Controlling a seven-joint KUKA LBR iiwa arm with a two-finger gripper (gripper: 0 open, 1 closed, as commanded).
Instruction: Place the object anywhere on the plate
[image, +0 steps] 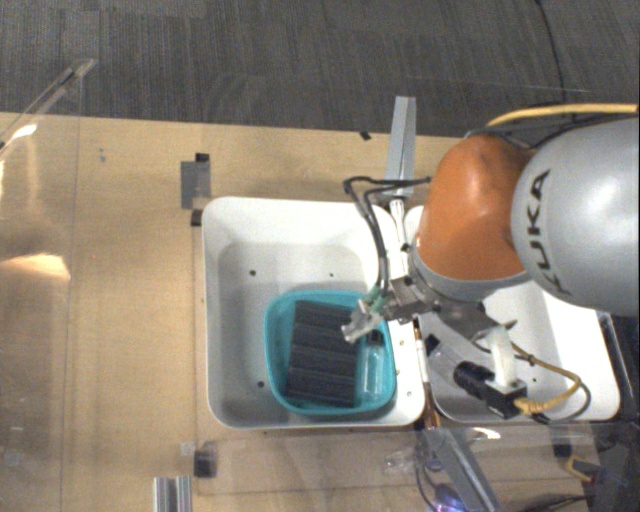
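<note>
- While the light wooden bench (110, 330) fills the left and centre of the frame, dark grey carpet (250, 50) runs across the top edge.
- Large grey robot arm with an orange band (520, 215) occupies the upper right and right of the frame, with "KUKA" lettering on its grey shell; black and yellow cables trail beneath it at lower right.
- Left shallow white plastic bin (235, 275) sits at centre frame. Right shallow white bin (575, 385) lies just beside it, largely covered by the arm.
- Teal rounded-square plate (280, 340) rests in the lower right part of the left bin, near that bin's right wall.
- Dark grey ribbed rectangular block (320, 355) lies flat on the plate, covering most of its middle, long side running top to bottom of the frame and slightly tilted.
- Two-finger gripper (362, 325) sits over the plate's upper right portion, at the upper right corner of the block. Pale fingertips (355, 328) appear just beside or touching that corner; contact cannot be confirmed.
- Finger opening: cannot tell from this angle. No item is visibly held between the fingers.
</note>
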